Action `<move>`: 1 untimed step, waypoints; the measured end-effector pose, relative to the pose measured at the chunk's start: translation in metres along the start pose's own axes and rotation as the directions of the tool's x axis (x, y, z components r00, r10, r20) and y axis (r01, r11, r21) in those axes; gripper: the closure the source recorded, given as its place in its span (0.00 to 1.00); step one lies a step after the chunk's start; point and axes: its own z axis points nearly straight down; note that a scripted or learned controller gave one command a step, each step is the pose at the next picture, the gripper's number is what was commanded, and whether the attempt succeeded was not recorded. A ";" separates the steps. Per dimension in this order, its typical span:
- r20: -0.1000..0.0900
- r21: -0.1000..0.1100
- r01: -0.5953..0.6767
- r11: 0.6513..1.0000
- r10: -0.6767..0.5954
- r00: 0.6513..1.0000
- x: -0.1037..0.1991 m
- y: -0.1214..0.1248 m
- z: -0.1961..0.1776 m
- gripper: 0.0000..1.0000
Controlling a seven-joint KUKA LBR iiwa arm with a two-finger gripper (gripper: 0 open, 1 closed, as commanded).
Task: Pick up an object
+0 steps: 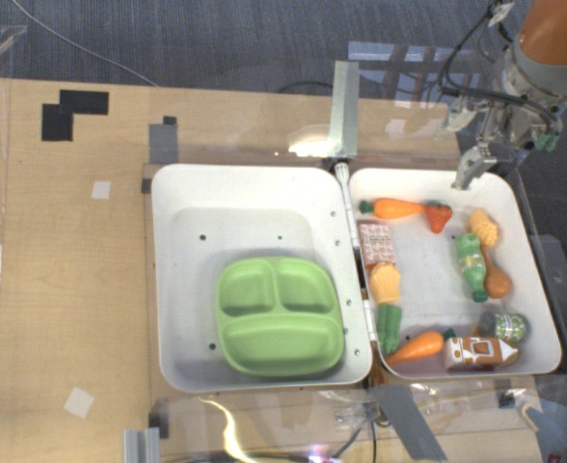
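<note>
**Arm poised over far corner of toy-filled bin**

The end effector (469,170) hangs above the far rim of the right bin (515,196), nothing visible between its fingers; how far they are parted cannot be told from this angle. Below it lie toy foods: a carrot (397,207) beside a small red pepper (439,217), a corn cob (483,228), a green bottle (471,264), a second carrot (418,346) and a small carton (480,353). The left bin (182,201) holds a green divided plate (279,314).
</note>
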 end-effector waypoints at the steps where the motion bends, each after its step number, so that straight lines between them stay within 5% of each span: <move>1: -0.021 -0.006 0.133 0.991 -0.133 0.991 0.068 -0.020 0.082 0.00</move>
